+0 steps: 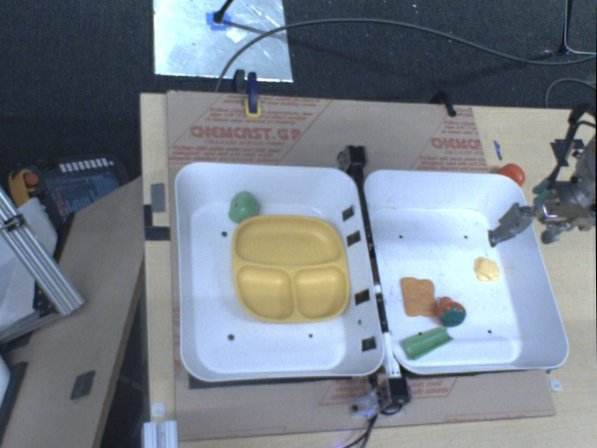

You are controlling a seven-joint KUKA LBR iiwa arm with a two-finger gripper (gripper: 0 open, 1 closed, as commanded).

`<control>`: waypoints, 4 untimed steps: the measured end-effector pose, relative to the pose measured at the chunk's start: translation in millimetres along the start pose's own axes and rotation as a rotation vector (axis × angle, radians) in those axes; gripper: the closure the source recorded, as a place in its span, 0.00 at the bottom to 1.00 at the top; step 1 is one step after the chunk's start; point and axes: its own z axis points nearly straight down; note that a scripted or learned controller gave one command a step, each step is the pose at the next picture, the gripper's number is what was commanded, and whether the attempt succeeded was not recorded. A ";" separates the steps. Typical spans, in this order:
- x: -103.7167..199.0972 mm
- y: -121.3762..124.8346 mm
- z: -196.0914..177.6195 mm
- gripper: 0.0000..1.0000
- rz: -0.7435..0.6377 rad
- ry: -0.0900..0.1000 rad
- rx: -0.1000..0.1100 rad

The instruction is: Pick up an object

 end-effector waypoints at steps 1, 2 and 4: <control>0.8 2.0 -6.3 0.00 -0.004 -0.002 -0.012; -1.3 -6.9 48.0 0.00 -0.001 -0.001 -0.008; -4.4 -6.8 150.0 0.00 -0.001 -0.001 -0.010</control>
